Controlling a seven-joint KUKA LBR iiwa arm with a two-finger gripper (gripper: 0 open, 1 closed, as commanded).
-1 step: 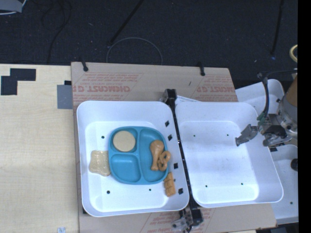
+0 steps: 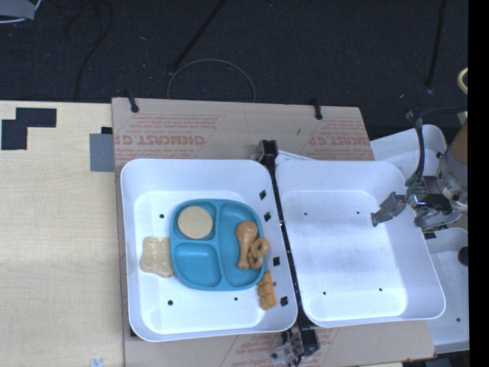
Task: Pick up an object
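Note:
In the left bin (image 2: 141,186) lies a blue divided plate (image 2: 200,266). It carries a round tan biscuit (image 2: 194,222) and a tan pretzel-like piece (image 2: 250,245). A pale toast-shaped piece (image 2: 157,256) rests against the plate's left side. A small orange-brown piece (image 2: 266,290) lies on the bin floor at the plate's lower right corner. My gripper (image 2: 403,219) hovers over the right rim of the right bin (image 2: 344,243), far from all of these. It is open with nothing between its fingers.
A black hinge strip (image 2: 279,235) runs between the two bins. Both sit on a cardboard sheet (image 2: 229,132) over a wooden bench (image 2: 53,235). Cables run from the wrist (image 2: 451,182) at the right edge.

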